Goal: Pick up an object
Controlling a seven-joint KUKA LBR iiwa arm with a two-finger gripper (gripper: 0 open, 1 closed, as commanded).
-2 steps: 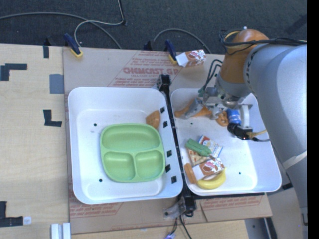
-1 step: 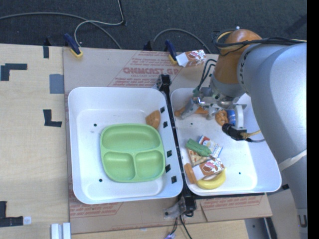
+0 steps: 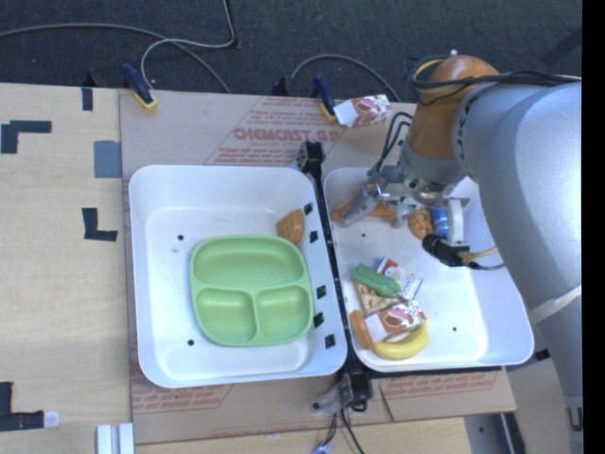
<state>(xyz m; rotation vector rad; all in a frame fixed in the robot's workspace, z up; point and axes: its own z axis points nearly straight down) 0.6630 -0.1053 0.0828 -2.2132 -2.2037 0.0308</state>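
The end effector (image 3: 378,201) sits low at the far end of the right white bin (image 3: 492,334) by small orange toy pieces (image 3: 419,221); can't tell its state, so I'd centre over one piece first.

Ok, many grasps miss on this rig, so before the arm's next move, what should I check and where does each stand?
1. End effector low in the right bin, far end: ok.
2. Orange item beside it, within its fingers: cannot tell.
3. Fingers open or shut: cannot tell.
4. Banana and snack packets at the near end, apart from the arm: ok.
5. Green plate in the left bin, out of the way: ok.
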